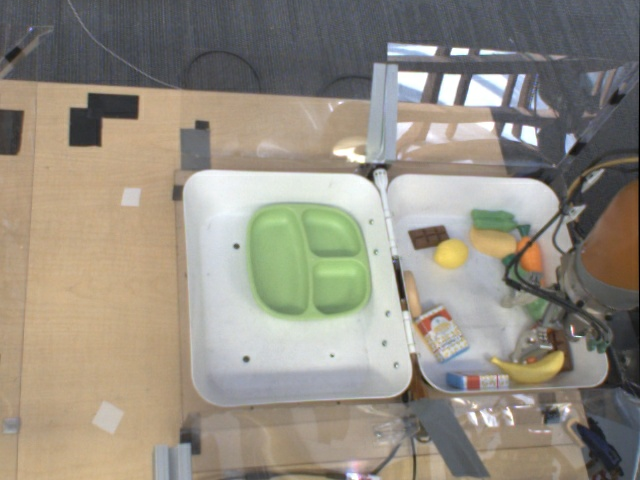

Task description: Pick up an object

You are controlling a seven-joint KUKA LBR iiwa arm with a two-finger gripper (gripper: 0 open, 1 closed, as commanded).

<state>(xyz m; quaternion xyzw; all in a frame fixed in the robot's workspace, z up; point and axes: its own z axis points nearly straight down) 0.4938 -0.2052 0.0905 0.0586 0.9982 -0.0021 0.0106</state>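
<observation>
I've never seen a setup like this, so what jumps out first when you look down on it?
The big green divided plate fills the middle of the left bin. The right bin holds small bright things: a lemon, a banana near the front edge, a brown chocolate piece. The grey arm reaches in beside them.

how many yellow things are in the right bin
3: a lemon near the bin's middle, a banana at its near right corner by the gripper, and a yellowish piece toward the back. The arm may hide more.

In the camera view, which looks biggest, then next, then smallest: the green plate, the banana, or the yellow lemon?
1. Green plate, by far the biggest.
2. Banana.
3. Lemon, the smallest.
</observation>
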